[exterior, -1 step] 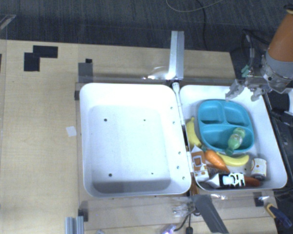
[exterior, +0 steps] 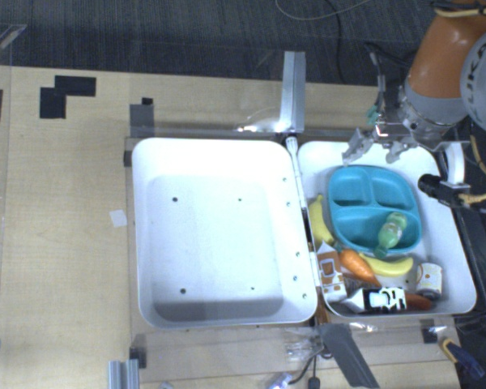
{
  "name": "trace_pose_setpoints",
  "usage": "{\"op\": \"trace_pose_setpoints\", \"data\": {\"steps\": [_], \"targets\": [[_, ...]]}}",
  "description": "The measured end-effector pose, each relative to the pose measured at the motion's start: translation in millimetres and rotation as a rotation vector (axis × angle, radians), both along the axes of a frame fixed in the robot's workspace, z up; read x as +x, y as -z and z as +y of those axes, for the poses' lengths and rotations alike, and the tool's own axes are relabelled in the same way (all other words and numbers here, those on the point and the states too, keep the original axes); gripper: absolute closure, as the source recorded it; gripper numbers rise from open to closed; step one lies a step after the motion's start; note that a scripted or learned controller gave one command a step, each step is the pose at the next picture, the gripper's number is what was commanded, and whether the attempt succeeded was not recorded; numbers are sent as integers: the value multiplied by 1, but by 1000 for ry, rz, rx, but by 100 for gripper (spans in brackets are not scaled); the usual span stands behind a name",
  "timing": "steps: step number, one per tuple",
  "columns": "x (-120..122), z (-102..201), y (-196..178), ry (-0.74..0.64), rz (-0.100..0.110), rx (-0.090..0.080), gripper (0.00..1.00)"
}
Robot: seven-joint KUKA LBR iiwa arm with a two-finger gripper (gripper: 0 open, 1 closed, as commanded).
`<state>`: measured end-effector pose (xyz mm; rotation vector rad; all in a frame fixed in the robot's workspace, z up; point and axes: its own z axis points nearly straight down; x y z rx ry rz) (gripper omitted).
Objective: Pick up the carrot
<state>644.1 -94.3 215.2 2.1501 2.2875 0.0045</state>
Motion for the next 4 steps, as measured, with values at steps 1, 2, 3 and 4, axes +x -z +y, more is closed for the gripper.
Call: {"op": "trace_pose_setpoints", "data": {"steps": [1,2,3,4], "targets": [[-33,-49,119,-287,-9,-5,0],[-56,-86,98,-586,-5,-2,0],[-80,-98,117,-320,-34,-1,0],[-105,-106,112,-63,-35,-2,0]]}}
